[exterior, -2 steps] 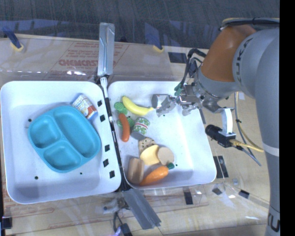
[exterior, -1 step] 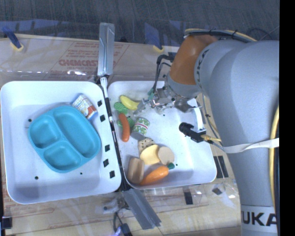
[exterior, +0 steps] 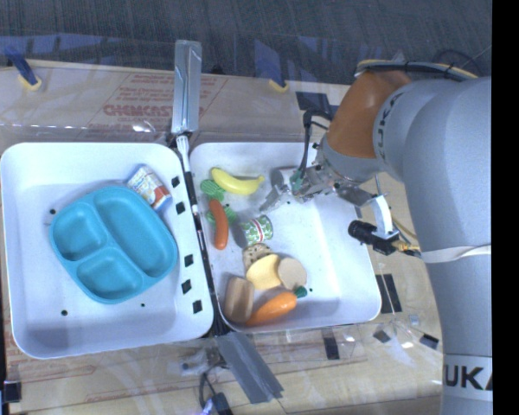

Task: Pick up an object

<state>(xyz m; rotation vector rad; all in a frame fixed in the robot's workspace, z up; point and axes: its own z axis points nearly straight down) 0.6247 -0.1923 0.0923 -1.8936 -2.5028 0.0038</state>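
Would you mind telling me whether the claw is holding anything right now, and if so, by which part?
Nothing is held. The claw hangs over bare floor of the right bin, between the toy banana and the small can, with no object between its fingers.

Grey arm (exterior: 441,145) reaching leftward, wrist lowered

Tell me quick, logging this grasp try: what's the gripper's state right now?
Gripper: over the right white bin near the yellow toy banana; open or closed cannot be told; nothing visibly held.
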